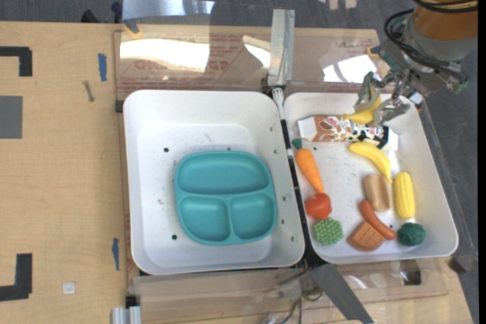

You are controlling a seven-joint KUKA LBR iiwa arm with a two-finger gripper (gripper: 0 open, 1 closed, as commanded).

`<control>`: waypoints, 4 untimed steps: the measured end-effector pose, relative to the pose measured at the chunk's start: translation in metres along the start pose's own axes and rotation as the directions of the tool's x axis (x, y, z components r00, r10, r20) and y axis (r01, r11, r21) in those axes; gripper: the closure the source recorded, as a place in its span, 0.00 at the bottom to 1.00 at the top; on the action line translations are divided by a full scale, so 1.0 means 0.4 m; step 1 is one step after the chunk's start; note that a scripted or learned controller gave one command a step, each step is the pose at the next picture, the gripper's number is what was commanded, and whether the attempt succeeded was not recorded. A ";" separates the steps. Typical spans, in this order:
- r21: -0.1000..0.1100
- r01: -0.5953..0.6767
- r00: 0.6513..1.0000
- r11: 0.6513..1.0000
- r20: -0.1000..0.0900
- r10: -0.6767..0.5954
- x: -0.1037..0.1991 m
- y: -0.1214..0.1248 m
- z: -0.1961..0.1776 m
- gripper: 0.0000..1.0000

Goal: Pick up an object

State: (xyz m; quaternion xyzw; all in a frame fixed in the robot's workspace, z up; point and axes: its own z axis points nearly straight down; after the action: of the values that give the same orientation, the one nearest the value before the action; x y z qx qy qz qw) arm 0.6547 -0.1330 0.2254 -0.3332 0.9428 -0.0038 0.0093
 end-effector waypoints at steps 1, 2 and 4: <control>-0.011 -0.141 0.990 0.990 -0.011 0.141 -0.007 0.123 -0.020 1.00; -0.005 -0.514 0.858 0.858 -0.018 0.514 0.096 0.341 0.038 1.00; -0.005 -0.416 0.909 0.910 -0.015 0.416 0.161 0.370 -0.061 1.00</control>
State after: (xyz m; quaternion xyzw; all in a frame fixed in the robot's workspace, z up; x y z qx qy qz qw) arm 0.5110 -0.0583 0.2467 -0.1251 0.9921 -0.0004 0.0021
